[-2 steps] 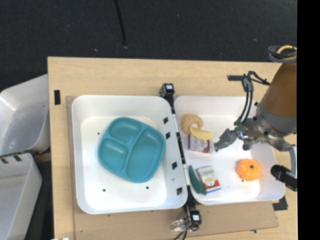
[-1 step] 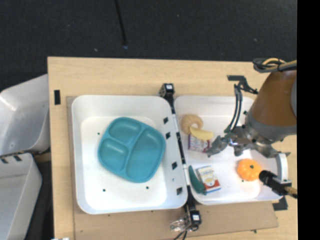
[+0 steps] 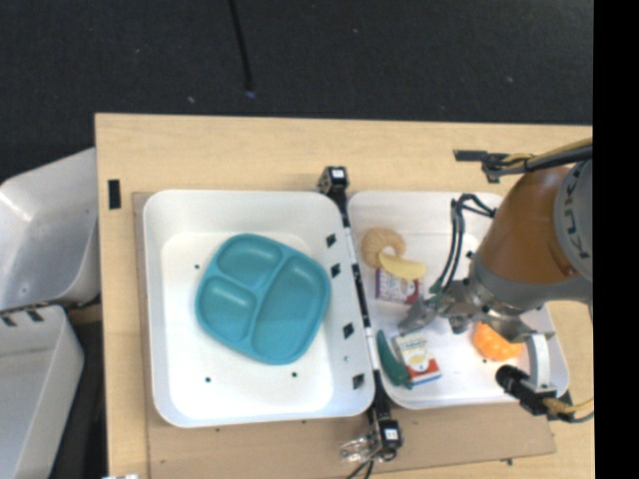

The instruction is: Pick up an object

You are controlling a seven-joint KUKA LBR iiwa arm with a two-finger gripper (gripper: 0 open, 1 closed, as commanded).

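Two white bins sit side by side on the wooden bench (image 3: 300,153), and the arm (image 3: 529,238) reaches into the right bin (image 3: 419,208) from the right. Its bulky orange and grey wrist covers much of that bin's right half, so whatever lies beneath it is hidden. The gripper (image 3: 424,312) hangs low over the middle of the bin, its dark metal fingers pointing toward the divider between the bins; nothing can be seen between them, though the blur makes it hard to judge how they stand.

Just below the gripper lies a small white carton (image 3: 417,355) with a red edge, and hugging the carton's left side is a curved dark green piece (image 3: 388,361). Just beside the gripper on its upper left is a purple and white packet (image 3: 394,287), and touching the packet's top is a pale yellow banana-like piece (image 3: 404,265). Beyond that rests a tan ring-shaped thing (image 3: 380,242) (perhaps a doughnut). An orange object (image 3: 494,342) peeks out on the far side of the gripper, partly covered by the wrist.

Well away across the divider, a blue divided plate (image 3: 263,297) lies flat in the left bin (image 3: 180,387).
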